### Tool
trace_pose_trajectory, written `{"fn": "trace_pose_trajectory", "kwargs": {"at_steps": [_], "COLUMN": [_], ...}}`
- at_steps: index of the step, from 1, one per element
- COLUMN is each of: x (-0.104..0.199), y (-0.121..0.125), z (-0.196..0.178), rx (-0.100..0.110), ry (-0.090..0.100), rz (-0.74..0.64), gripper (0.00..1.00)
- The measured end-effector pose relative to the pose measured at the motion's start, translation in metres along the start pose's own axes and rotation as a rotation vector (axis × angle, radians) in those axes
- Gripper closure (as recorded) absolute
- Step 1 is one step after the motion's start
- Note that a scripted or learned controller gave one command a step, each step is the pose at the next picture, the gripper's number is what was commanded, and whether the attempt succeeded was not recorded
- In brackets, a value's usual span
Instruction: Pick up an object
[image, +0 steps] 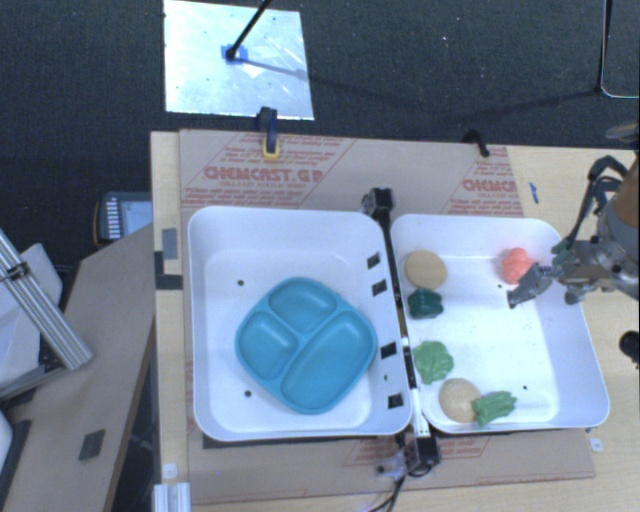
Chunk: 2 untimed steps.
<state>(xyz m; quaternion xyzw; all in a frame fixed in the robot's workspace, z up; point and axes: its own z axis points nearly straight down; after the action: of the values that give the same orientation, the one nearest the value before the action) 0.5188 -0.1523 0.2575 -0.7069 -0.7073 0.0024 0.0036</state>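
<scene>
So far nothing lifted — gripper (524, 291) beside the orange piece (516, 264), finger state unreadable — grasp and lift remain

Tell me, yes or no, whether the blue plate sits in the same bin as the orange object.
No: the blue plate lies in the left bin, while the orange object lies in the right bin.

Both bins, the left bin (215, 330) and the right bin (570, 370), are plain white. In the left one lies a sky-blue divided plate (305, 343). The right one holds a tan round piece (425, 268), a salmon-orange piece (516, 264), a dark teal-green piece (425, 303), a mid-green leafy piece (433, 360), a pale cream piece (458, 398) and a bright green piece (494, 406). The worktop (300, 170) is light brown with red lettering. The end effector (525, 290) is dark grey.
</scene>
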Motion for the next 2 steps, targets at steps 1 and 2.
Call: {"fn": "trace_pose_trajectory", "kwargs": {"at_steps": [1, 2], "x": [0.0, 0.003], "y": [0.002, 0.0], "z": [-0.005, 0.057], "rx": [-0.01, -0.005], "ry": [-0.002, 0.0], "rz": [-0.003, -0.001], "gripper": [0.0, 0.0]}}
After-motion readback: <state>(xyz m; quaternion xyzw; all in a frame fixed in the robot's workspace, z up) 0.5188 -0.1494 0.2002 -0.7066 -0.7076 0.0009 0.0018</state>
